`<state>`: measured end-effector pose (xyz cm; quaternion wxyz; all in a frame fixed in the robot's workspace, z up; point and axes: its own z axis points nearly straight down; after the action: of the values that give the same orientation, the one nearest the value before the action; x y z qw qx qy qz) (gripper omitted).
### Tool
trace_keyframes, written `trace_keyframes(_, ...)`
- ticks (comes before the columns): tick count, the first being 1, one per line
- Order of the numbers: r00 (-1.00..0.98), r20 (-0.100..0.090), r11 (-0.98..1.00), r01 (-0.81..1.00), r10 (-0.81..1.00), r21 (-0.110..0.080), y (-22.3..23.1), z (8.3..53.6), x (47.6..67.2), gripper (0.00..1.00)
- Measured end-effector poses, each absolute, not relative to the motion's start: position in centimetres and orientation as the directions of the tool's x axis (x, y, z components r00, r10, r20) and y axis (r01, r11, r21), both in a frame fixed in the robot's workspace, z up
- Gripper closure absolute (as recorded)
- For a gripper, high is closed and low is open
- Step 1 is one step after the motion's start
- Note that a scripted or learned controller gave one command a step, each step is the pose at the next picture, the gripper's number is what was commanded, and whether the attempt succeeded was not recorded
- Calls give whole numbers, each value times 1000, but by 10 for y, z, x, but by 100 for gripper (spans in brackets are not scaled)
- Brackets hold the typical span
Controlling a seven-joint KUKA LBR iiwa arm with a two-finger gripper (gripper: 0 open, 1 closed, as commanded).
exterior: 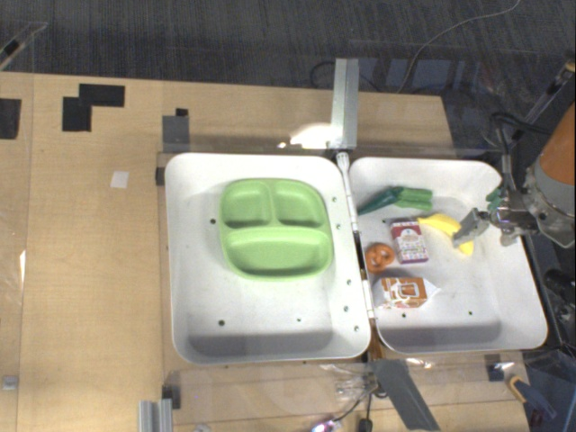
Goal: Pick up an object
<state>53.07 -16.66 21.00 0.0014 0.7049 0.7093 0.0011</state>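
Note:
My gripper (pixel 472 228) reaches in from the right, over the right side of the right bin (pixel 477 304). Its tip sits right over the right end of a yellow object (pixel 439 225), and I cannot tell whether they touch. A green object (pixel 397 198) lies at the back of that bin. A small red and white box (pixel 410 241) lies left of the yellow object, with a round orange-brown item (pixel 379 256) beside it. An orange and white packet (pixel 403 291) lies nearer the front.
The left bin (pixel 193 313) holds a green divided plate (pixel 274 227). A metal divider rail (pixel 354 241) runs between the two bins. A metal post (pixel 346 106) stands behind them. The arm's grey body (pixel 549 192) hangs over the right bin's right edge.

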Motion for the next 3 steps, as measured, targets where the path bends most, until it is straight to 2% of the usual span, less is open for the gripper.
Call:
trace_keyframes(1, 71, 0, -71, 997, 997, 4, -153, 183, 557, 0)
trace_keyframes(2, 191, 2, -191, 981, 982, 25, -143, 98, 594, 0)
trace_keyframes(3, -189, -11, 189, 982, 982, 31, -163, 102, 638, 0)
